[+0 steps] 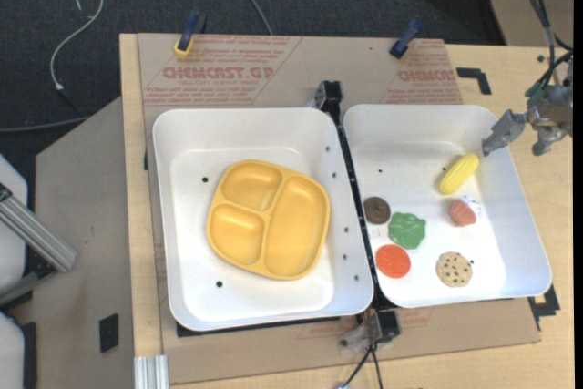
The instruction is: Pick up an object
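- Objects available for picking lie in the right bin (510, 282): six small food-shaped items, all resting on the bin floor.
- Yellow corn cob (458, 173): lies tilted in the upper right part of the right bin, nearest to the gripper.
- Pink-red piece (463, 213): lies just below the corn cob, apart from it.
- Brown round piece (377, 210): lies near the left wall of the right bin.
- Green leafy piece (406, 230): lies just beside the brown round piece, to its lower right.
- Orange-red disc (393, 261): lies below the green leafy piece, close to it.
- Chocolate-chip cookie (454, 269): lies to the right of the orange-red disc, apart from it, toward the front of the bin.
- Gripper (501, 134): positioned at the upper right edge of the right bin, above and to the right of the corn cob. One grey finger points down and left toward the corn cob. No object shows between the fingers. Whether the fingers stand open or closed cannot be told from this view.
- Left bin (173, 141): contains a yellow divided plate (269, 219) with three compartments, set near the middle of the bin floor.
- Both bins sit side by side on a cardboard sheet (273, 64) held by two blue clamps (189, 34) at the far edge.
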Robot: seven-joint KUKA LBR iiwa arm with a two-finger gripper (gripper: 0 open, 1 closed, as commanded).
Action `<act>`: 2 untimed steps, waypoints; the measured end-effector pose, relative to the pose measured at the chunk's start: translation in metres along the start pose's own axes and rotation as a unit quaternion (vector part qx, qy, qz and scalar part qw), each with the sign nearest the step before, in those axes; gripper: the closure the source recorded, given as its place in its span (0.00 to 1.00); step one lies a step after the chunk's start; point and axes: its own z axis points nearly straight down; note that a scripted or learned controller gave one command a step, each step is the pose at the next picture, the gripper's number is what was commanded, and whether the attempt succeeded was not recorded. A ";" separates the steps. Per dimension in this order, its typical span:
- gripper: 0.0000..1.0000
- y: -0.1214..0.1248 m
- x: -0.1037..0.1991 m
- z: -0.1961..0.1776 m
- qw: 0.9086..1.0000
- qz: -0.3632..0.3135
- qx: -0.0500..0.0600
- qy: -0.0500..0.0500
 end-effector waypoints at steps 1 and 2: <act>0.00 0.002 0.001 -0.008 1.000 -0.002 -0.007 -0.002; 0.00 -0.007 0.000 0.043 1.000 -0.002 -0.006 -0.001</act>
